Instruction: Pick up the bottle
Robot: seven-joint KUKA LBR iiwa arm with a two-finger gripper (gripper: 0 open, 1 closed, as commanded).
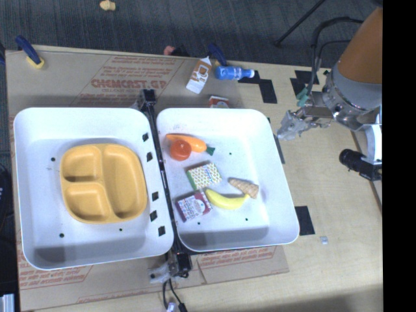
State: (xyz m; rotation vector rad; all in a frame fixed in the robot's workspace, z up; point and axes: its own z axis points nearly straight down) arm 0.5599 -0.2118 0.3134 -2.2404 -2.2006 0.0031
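My pincer [290,126] hangs right of the bins, its state unclear to me; the blue bottle [233,73] lies on the tabletop [325,252] behind them. I'd approach across its body.

Bins [260,119] smooth white plastic, slightly glossy; yellow tray [104,181] matt plastic; bottle [233,73] glossy blue plastic; banana [225,200] and carrot [188,142] shiny plastic toys; bench [325,252] matt wood with printed cardboard [123,80]; gripper [289,127] bare metal.
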